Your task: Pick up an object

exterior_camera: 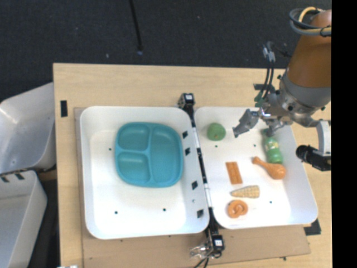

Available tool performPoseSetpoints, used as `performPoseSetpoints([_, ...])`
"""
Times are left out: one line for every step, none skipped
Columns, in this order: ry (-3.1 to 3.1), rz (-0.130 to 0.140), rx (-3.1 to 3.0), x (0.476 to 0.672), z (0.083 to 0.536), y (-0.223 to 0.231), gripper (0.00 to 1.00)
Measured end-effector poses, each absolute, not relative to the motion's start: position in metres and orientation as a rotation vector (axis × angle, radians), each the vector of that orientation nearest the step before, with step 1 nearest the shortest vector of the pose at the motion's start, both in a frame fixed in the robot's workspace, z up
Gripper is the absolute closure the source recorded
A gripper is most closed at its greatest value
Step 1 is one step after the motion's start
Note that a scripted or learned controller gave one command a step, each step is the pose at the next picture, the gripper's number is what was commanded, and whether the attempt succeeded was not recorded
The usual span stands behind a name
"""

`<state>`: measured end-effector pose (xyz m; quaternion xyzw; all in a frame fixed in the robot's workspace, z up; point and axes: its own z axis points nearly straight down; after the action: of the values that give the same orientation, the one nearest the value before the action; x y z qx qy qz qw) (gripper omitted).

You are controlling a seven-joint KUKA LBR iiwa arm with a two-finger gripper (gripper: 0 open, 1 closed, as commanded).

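Camera view: pincer (257,126) above right bin (295,205).

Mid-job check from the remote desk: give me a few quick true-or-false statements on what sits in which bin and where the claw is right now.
1. The teal plastic divided plate lies in the left white bin. True.
2. The round green ball-shaped fruit lies on the plate. False: it lies in the right white bin, near its upper left corner.
3. The claw is over the right bin. True.
4. The orange rectangular block is between the claw's fingers. False: it lies on the bin floor, apart from the claw.
5. The coiled orange shrimp-like toy is the item nearest the right bin's lower edge. True.
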<state>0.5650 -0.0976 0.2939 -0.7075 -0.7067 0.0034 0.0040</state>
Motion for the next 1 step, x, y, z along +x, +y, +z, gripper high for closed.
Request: performPoseSetpoints([-2.224,-0.001,-2.221,0.5666,0.3001,-0.0976,0.0])
